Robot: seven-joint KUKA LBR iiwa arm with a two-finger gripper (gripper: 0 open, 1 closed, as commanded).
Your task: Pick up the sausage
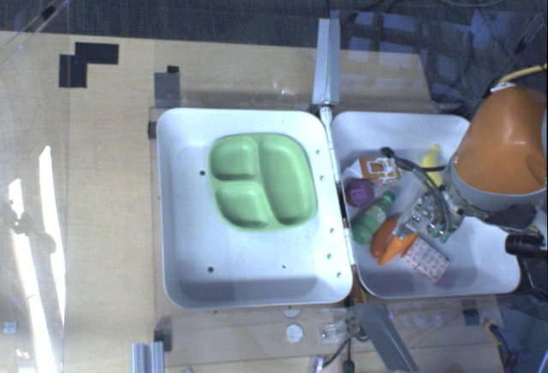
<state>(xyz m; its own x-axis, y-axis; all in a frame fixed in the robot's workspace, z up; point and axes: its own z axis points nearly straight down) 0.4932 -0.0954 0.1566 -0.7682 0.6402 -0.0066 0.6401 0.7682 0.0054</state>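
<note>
The arm (505, 149) is reaching in from the right over the right bin (479, 277), its orange band bulking above the wrist, and the gripper (425, 217) is hanging low near the bin's middle, among the clutter; whether the fingers are open or closed cannot be told, since the metal parts are blurring together there. Just left of the gripper, an orange, sausage-like piece (390, 241) is lying tilted, seemingly touching the gripper's tip; it may be the sausage, though that is not certain. Beside it on the left a green bottle-shaped item (370, 219) is lying, and farther back a purple round item (359, 191) and a small orange-and-white packet (378, 168) are sitting close to the bin's left wall. A yellow item (431, 159) is peeking out on the far side of the wrist, and a pale patterned packet (425, 260) is resting on the near side of the gripper. The near right part of this bin is offering some bare floor. The left bin (184, 269) is holding a green divided tray (261, 179) near its centre, with wide white room around it on all sides. Both bins are sitting side by side on the wooden bench (86, 234).
</note>
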